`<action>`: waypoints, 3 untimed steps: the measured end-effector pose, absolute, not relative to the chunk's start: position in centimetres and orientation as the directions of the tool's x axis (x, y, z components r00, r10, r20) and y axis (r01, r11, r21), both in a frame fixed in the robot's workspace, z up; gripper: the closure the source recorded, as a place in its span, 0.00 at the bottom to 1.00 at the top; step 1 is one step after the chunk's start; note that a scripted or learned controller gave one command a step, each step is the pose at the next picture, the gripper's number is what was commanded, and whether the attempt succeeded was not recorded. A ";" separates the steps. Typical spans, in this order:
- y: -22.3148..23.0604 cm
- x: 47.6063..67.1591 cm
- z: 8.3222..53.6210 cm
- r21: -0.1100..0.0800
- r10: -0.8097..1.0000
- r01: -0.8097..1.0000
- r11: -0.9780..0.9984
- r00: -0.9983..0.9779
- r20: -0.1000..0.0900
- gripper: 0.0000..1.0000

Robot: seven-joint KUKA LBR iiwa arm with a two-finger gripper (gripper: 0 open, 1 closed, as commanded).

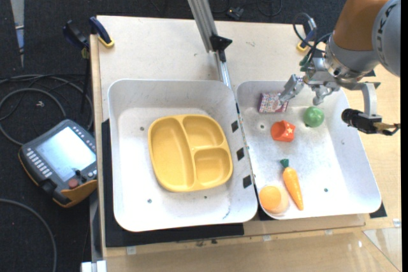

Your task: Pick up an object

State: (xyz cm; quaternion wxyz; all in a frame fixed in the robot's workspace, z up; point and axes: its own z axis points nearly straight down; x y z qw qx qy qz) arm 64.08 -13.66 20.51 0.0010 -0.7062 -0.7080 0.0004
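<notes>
Arm (373, 16): a grey arm with an orange band is seen entering from the 3 o'clock side, its wrist held above the far end of the right bin.
Gripper (306, 91): two fingers are seen spread apart, with nothing between them; the tool is released and poised over the 12 o'clock part of the right bin.
Right bin (357, 156): a shallow white bin in which five small objects are held.
Pink packet (270, 102): found at the bin's 11 o'clock, just beside the left fingertip; contact cannot be judged.
Green ball (313, 116): seen at the bin's 12 o'clock, just below the right finger, apart from it.
Red object (282, 130): placed near the bin's centre, at 7 o'clock from the green ball.
Carrot (292, 185): laid toward 6 o'clock, with its green top pointed at 12 o'clock.
Orange fruit (274, 198): set at the bin's 7 o'clock corner, just beside the carrot.
Left bin (127, 105): a white bin at the right bin's 9 o'clock.
Yellow tray (190, 151): a three-compartment tray resting at the left bin's centre.
Teach pendant (58, 162): lying on the floor at 9 o'clock from the bench.
</notes>
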 end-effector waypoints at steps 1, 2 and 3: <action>-13.7 64.1 20.5 -0.002 1.000 1.000 0.003 -0.003 0.000 0.00; -13.2 63.7 14.1 -0.007 1.000 1.000 0.001 -0.001 0.001 0.00; -13.1 63.7 9.3 -0.005 1.000 1.000 0.001 -0.001 0.001 0.00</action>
